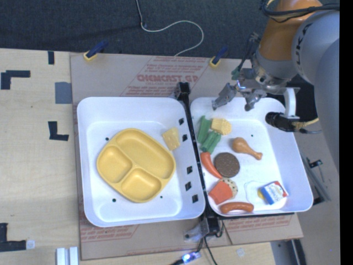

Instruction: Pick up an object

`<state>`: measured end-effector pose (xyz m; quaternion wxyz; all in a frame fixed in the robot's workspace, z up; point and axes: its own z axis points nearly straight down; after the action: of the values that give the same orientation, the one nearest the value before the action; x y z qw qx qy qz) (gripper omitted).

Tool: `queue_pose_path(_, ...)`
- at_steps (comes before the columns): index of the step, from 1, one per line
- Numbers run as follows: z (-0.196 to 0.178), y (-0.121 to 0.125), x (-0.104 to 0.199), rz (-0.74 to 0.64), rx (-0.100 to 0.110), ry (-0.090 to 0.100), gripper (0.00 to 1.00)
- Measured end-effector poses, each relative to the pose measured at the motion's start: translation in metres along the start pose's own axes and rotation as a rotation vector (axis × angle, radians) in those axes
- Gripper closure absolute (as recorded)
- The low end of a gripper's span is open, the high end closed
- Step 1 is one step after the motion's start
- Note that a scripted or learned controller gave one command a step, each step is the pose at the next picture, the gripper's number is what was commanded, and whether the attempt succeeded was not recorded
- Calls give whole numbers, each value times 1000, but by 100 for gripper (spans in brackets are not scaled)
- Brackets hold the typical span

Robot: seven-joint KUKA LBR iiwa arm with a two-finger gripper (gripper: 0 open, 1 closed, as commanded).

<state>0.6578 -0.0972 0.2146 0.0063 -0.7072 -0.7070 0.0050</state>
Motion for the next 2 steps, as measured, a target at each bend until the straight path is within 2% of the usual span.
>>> queue_pose_path(1,-10,2,0,-2,-14,-1,0)
queue_pose_path(2,37,9,-6,-2,-13,-3,0)
